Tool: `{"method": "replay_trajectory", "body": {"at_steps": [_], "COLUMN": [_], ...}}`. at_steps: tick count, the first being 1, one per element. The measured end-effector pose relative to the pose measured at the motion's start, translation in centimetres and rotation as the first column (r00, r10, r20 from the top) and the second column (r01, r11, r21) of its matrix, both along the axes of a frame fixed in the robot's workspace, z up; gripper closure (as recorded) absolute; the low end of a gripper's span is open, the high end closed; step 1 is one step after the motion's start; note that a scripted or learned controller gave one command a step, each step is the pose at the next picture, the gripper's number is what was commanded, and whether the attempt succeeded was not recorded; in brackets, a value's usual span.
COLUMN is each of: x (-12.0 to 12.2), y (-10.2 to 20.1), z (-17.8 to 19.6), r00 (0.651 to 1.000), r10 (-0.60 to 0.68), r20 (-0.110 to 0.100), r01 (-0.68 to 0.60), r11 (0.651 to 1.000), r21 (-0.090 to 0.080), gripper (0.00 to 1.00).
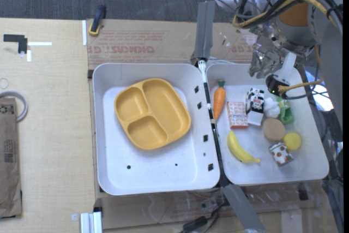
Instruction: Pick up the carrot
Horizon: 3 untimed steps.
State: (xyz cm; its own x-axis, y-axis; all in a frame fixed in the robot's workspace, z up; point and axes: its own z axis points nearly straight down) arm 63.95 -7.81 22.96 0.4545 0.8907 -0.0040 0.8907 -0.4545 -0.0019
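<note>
Two bins [103,117]; one plate [152,113]; one carrot [219,101]; one banana [241,150]; two cartons [237,115]

In my left bin [103,133] a yellow divided plate [152,113] lies near its middle, while my right bin [311,169] carries a banana [241,150] by its front-left edge, a red carton [237,114], and a lemon [293,141] toward its right edge.

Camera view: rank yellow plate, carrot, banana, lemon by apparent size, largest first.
1. yellow plate, by far the largest.
2-3. carrot and banana look about alike in length; too close to rank.
4. lemon, smallest.
All lie at a similar distance from the camera, so nearness hardly skews this.
</note>
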Motion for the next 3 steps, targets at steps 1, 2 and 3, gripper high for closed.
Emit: {"method": "replay_trajectory", "body": {"at_steps": [1,2,3], "x": [1.9,2.0,2.0], "y": [-5.2,-5.2,-5.2], "z": [-0.1,0.7,1.4], "r00": [0.982,0.981,0.981], "r10": [0.191,0.194,0.196], "r20": [-0.001,-0.004,-0.008], "r01": [-0.191,-0.194,-0.196], "r11": [0.982,0.981,0.981], "r21": [0.001,-0.002,-0.004], "gripper": [1.0,1.0,1.0]}}
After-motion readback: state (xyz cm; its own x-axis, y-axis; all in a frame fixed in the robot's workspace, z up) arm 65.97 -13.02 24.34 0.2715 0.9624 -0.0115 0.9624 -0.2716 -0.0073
